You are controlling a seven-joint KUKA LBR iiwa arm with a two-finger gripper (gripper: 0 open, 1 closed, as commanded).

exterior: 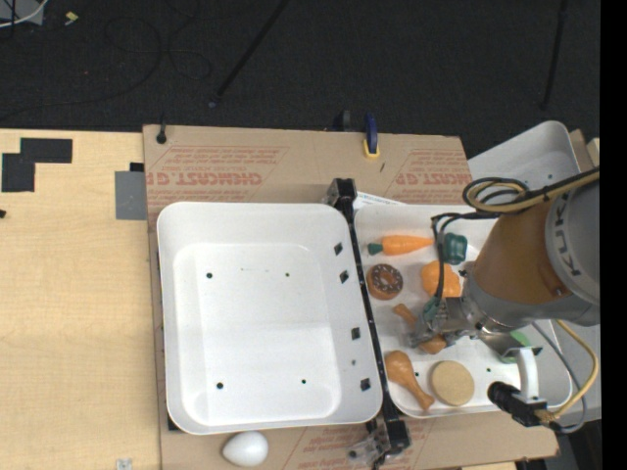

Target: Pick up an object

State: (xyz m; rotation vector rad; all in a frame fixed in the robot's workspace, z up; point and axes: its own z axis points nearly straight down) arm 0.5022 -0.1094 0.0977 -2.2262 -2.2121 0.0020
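Gripper low in the right bin, right of centre frame. Jaw state impossible to tell. Brown drumstick just below-left, round biscuit directly below.

Tool low in right bin among toy foods.

This looks like a robot lab. A big grey and orange robot arm reaches over two white bins on a wooden bench, with cables nearby.
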